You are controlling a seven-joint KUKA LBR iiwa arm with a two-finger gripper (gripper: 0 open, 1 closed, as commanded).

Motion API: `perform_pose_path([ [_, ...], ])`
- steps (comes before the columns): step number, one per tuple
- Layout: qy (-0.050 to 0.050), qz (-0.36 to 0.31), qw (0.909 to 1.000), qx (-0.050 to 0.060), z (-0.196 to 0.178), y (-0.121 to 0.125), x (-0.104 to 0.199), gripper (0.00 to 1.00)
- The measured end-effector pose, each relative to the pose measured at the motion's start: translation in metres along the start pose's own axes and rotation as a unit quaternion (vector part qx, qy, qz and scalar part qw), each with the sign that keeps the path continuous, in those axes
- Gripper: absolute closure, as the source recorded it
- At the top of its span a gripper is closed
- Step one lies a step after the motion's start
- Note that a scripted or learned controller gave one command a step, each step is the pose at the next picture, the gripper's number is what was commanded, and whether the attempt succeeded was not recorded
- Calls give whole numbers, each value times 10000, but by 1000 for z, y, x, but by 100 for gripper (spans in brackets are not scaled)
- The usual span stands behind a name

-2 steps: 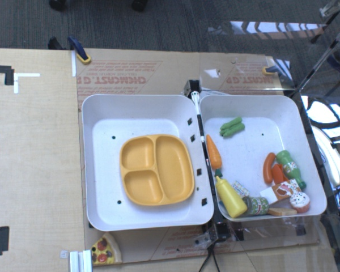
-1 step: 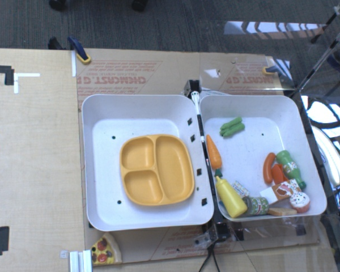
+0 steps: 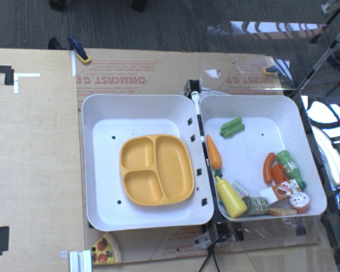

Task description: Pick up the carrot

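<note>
Carrot (image 3: 213,152) lies at the right bin's (image 3: 289,109) left wall, yellow bottle (image 3: 230,197) just beside its tip, green beans (image 3: 232,127) near; gripper's state cannot be told

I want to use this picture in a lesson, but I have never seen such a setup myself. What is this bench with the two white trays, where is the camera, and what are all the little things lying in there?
This is a robot workbench, photographed by one fixed camera above it, looking down at a slant. Two shallow white bins sit side by side. The left bin holds a yellow divided plate with three compartments. The right bin holds toy food: the carrot, orange with a green top, lies against the bin's left wall. Just below it is a yellow squeeze bottle. Near the top lie green bean pods. At the lower right is a crowded pile, including a green bottle and red sausage-like pieces; some items there are too small to name. A toy pizza slice lies on the bench outside the bins. The carrot rests untouched in its bin.
</note>
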State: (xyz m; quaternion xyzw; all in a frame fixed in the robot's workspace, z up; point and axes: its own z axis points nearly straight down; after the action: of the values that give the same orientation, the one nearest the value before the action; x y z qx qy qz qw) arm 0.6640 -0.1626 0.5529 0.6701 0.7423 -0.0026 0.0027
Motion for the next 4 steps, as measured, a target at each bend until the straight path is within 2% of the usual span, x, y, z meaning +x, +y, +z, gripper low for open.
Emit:
perform_pose_path([
  [1,-14,-23,10000,-6,-8,2,1,100],
  [2,-13,-21,10000,-5,-8,2,1,0],
  [3,-29,-45,10000,-18,-17,4,2,100],
  [4,-28,-41,10000,-17,-17,3,1,0],
])
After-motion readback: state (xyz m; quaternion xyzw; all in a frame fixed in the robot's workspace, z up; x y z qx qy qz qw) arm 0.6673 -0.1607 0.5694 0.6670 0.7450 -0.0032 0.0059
